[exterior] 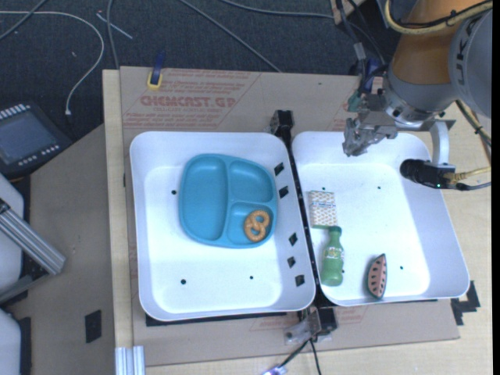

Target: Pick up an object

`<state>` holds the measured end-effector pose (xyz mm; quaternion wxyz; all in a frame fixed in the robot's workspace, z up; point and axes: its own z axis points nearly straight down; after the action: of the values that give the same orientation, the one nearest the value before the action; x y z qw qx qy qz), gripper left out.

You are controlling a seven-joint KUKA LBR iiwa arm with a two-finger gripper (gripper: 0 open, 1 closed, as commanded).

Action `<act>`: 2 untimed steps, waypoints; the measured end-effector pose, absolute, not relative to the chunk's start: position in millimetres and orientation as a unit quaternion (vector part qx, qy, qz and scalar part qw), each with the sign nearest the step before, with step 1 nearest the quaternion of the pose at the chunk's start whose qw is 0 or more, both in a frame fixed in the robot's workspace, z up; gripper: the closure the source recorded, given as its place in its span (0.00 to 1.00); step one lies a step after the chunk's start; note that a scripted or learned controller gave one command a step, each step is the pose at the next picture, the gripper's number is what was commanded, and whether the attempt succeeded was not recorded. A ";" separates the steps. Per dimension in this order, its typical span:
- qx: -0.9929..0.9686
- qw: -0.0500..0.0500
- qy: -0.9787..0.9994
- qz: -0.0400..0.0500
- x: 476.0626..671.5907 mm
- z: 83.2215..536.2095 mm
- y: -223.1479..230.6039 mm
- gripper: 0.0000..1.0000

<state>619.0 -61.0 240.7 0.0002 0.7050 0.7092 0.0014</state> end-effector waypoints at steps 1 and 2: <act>0.704 0.000 0.710 0.002 634.3 245.0 -2.6 1.00; 0.705 0.000 0.709 0.001 639.6 243.3 45.3 1.00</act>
<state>639.6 45.3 243.3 0.0002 0.7053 0.7089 0.0010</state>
